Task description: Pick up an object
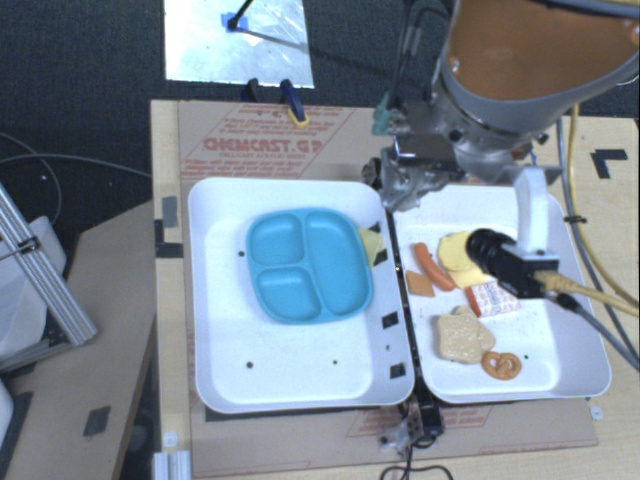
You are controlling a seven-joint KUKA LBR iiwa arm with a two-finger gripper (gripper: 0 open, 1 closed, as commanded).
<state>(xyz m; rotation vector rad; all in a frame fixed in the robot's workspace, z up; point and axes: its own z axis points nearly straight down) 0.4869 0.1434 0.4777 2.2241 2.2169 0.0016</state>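
Observation:
My gripper (405,186) hangs over the top end of the wall between the two bins, under the big grey and orange wrist. In the right bin (565,353) lie an orange sausage-like piece (430,266), a yellow piece (457,251), a red and white packet (494,299), a tan slice of bread (464,338) and a small pretzel (501,366). All of them lie below and to the right of the gripper, apart from it. A black cylinder (505,259) mounted on the arm covers part of the yellow piece.
The left bin (215,308) holds a blue divided plate (308,265), with a small yellow piece (373,245) wedged at its right edge by the dividing wall. Cables run along the right side. A shiny sheet (238,28) lies behind the bench.

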